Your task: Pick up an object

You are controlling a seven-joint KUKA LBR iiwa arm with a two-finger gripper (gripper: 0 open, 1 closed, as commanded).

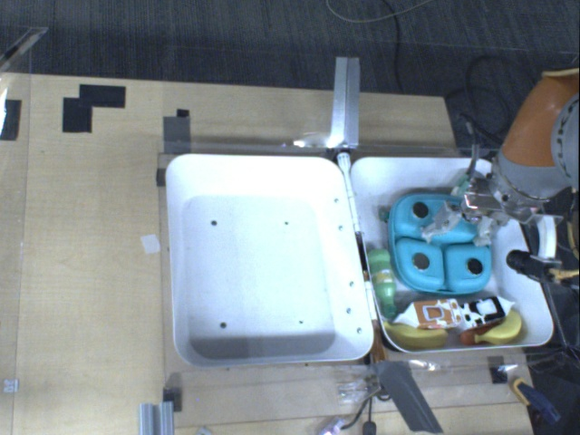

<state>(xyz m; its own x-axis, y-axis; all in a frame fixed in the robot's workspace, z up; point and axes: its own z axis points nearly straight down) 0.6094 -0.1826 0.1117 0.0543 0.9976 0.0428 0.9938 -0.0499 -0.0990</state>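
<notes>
The right bin [540, 320] holds a turquoise plastic block [426, 261] with three dark round holes. A green object [381, 275] lies at its left. A yellow banana [426, 337] lies along the front wall, and a small orange, white and black printed box [453, 314] lies against it. My gripper [459, 227] reaches in from the right and hovers over the upper right part of the turquoise block. Its fingers are spread open, with nothing held between them.
The left bin [263, 252] is plain white with a few small dark dots on its floor. A metal post [346, 102] stands behind the divider between the bins. Cables lie on the dark floor at the back.
</notes>
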